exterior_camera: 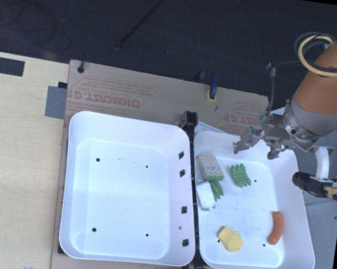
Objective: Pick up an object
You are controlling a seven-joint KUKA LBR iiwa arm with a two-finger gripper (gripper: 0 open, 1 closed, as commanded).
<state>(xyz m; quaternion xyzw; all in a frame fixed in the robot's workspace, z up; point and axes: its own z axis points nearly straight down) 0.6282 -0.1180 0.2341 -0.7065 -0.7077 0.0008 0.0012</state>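
So there's just the one camera sitting fixed up above the bench [14, 158], looking down at a slant and taking in both white bins [131, 134] side by side. It's hanging far enough back that the arm [327, 79] is poking in from the right.

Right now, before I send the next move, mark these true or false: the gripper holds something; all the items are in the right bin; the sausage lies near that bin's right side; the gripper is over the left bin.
1. The gripper holds something. False: nothing sits between its open fingers.
2. All items are in the right bin. True.
3. The orange sausage lies near its right side. True.
4. The gripper is over the left bin. False: it hangs over the right bin's far edge.
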